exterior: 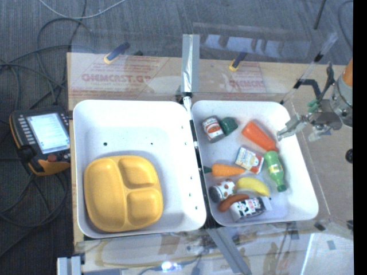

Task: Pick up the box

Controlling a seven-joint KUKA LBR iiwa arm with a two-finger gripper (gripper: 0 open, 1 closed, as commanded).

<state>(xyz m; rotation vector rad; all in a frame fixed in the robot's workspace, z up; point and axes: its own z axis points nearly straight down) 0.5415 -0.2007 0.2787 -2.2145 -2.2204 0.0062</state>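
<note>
camera view, bench (pixel 114 76) on grey carpet (pixel 34 50), cables (pixel 63 16), two bins (pixel 137 116)

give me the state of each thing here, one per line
box: lying flat in the right bin, untouched
yellow tray: right side up in the left bin
green bottle: on its side
end effector: above the right bin's far right rim, holding nothing

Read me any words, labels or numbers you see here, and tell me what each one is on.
"CHEMCAST": red print on the clear sheet behind the left bin, roughly; the letters after it are blurred.
Red print on the right sheet: too faint.
Box, cans and bottle labels: too small.
Pendant screen: unreadable.
</note>
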